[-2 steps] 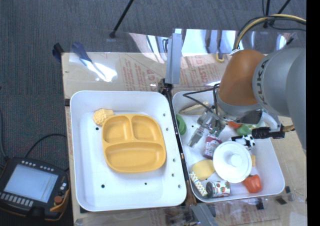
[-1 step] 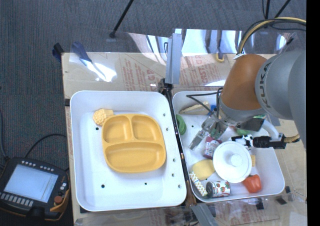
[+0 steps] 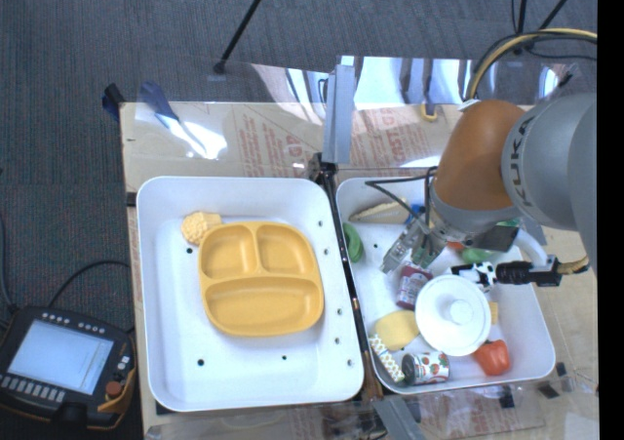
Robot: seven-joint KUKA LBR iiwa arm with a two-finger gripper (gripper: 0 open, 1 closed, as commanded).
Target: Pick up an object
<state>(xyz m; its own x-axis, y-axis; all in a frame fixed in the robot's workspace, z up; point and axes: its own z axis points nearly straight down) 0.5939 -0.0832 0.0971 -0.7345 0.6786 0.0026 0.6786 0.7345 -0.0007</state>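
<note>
Low over the right bin [image 3: 542,326], the claw [image 3: 409,251] hangs by a dark red can [image 3: 411,286]; its grip I cannot tell. Left bin [image 3: 161,331] carries a yellow tray [image 3: 261,277].

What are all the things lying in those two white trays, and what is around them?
bins: 2, white, side by side on the bench
divided plate: 1, yellow, left bin
small bumpy item: 1, pale yellow, touching the plate's far left corner
round lid: 1, white, right bin
small can: 1, red and white, near edge of right bin
pepper-like toy: 1, red-orange, right bin's near right corner
green item: 1, right bin's left wall
handheld screen: 1, dark, floor at lower left
arm: 1, grey with orange band
gripper: 1, over right bin
</note>
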